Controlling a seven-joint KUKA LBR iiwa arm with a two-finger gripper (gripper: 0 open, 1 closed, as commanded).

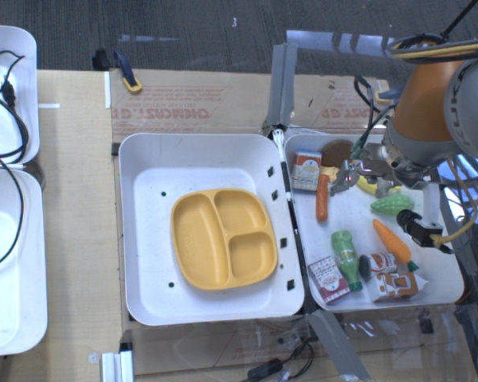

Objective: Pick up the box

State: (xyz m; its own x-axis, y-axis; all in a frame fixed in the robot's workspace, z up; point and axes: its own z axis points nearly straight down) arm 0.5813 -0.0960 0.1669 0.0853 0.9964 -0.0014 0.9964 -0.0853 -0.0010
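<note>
Three small boxes lie in the right bin (446, 281). An orange, white and blue carton (306, 171) stands at the bin's far left corner. A red and white box (328, 279) lies at the near left. A brown and white box (396, 282) lies near the front right. My gripper (349, 177) hangs low over the far middle of this bin, just right of the carton and apart from it. Nothing shows in its grasp.
Around the gripper lie a red pepper (322, 197), a brown lump (337, 150), a yellow banana (370, 186) and a green leafy piece (392, 205). A green bottle (345, 257) and a carrot (392, 241) lie nearer. The left bin (143, 213) holds a yellow divided plate (223, 237).
</note>
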